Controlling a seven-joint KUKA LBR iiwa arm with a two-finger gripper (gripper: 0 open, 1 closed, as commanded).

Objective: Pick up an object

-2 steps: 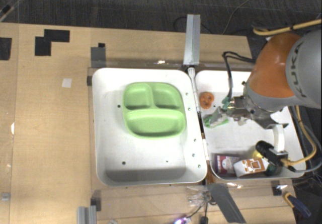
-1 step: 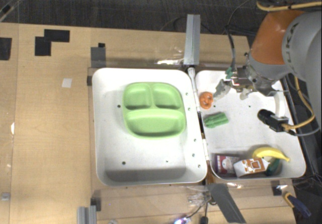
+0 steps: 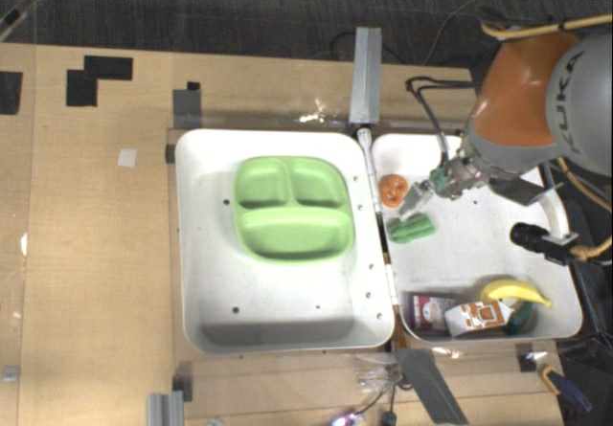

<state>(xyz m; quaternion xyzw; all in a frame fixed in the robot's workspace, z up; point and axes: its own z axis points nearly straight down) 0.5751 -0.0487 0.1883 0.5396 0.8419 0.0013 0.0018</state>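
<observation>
My gripper [image 3: 416, 199] hangs low over the upper left part of the right bin [image 3: 498, 252], reaching in from the right. Just left of its tip lies a small orange round object [image 3: 391, 189]. A green oblong object [image 3: 412, 230] lies directly below the tip, close to it or touching; I cannot tell which. A yellow banana [image 3: 517, 294] rests at the bin's front right, beside a brown and white carton [image 3: 476, 318] and a dark packet [image 3: 430, 309].
The left bin [image 3: 206, 223] holds a green divided plate [image 3: 290, 207]. A metal divider rail [image 3: 374, 213] runs between the bins. The grey arm with its orange band [image 3: 522, 99] and black cables crowd the right bin's upper right.
</observation>
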